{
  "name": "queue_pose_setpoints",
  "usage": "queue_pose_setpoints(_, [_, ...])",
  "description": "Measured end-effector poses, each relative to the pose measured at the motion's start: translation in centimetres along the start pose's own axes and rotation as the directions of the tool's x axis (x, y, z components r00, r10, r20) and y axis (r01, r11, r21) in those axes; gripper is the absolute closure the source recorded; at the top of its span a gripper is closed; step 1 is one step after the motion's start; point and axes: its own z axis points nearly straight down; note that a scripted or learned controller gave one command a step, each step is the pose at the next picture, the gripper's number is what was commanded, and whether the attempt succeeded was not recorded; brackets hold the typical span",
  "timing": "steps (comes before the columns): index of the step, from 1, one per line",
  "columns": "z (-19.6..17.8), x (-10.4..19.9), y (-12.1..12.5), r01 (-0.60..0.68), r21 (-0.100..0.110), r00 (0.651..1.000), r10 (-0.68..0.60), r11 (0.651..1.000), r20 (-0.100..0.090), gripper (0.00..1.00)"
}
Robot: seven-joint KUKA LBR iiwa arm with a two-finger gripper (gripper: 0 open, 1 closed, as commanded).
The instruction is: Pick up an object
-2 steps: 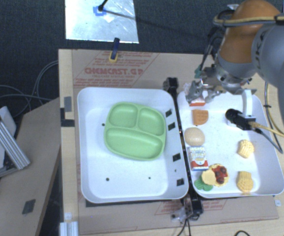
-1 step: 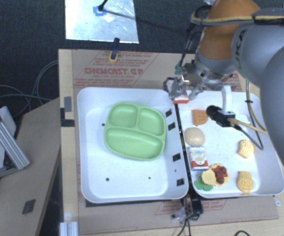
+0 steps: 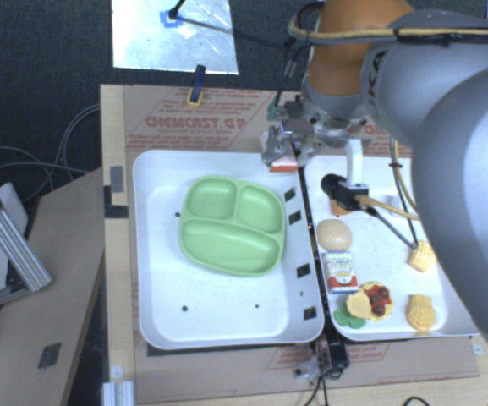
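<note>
Gripper (image 3: 284,152) poised over far end of divider between white bins, state indeterminable. Candidate objects clustered in right-hand white plastic bin (image 3: 446,324): beige egg-shaped piece (image 3: 334,233) nearest gripper, yellow corn-shaped toy (image 3: 420,311) farthest, both free for top-down grasp.

The claw (image 3: 284,149) hangs over the far edge where the two bins meet. The left bin (image 3: 155,303) holds a green tray (image 3: 231,225). The right bin (image 3: 451,315) holds an egg (image 3: 334,233), a packet (image 3: 340,271) and corn (image 3: 420,311).
</note>
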Motion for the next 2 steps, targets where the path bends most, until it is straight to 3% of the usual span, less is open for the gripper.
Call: queue_pose_setpoints(2, [-0.34, -1.49, 0.53, -0.009, 0.002, 1.000, 0.009, 1.000, 0.002, 1.00])
